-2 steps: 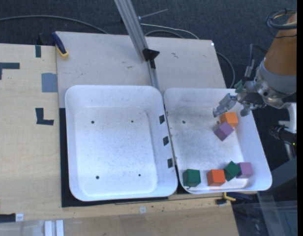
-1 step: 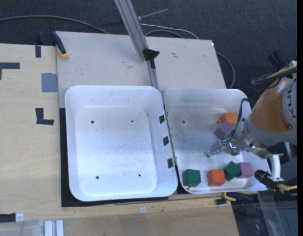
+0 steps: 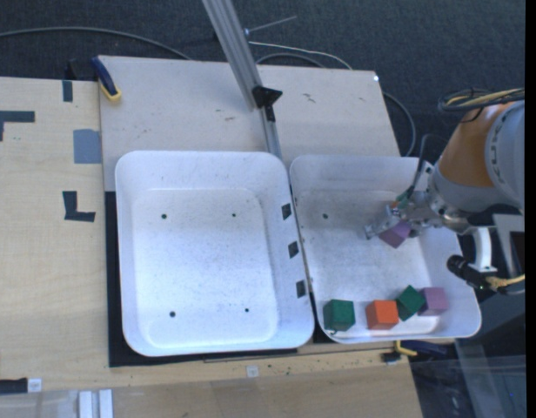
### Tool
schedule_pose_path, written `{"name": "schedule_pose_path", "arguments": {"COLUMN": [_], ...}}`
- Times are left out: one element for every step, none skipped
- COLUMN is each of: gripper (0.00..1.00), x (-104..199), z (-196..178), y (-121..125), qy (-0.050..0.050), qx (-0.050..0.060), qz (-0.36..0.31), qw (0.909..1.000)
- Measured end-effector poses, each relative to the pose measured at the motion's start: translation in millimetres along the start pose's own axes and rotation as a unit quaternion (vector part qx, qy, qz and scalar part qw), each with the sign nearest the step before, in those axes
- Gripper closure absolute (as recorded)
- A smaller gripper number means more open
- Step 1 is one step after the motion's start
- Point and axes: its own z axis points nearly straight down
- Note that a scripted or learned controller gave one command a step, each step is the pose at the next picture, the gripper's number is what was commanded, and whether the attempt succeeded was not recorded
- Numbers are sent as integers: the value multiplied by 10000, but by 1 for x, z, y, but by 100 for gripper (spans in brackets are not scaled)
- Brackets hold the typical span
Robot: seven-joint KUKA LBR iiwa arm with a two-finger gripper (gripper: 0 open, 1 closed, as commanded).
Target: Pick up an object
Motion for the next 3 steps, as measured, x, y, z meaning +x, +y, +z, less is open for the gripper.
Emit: {"name": "schedule_pose_path", "arguments": {"gripper": [100, 100, 100], "x": [1, 63, 166], "z": [-9, -20, -103], "y": [-3, -68, -67], "qy": [15, 33, 26], "qx": [36, 62, 8], "qz": [0, 4, -30], "qw": [10000, 10000, 10000]}}
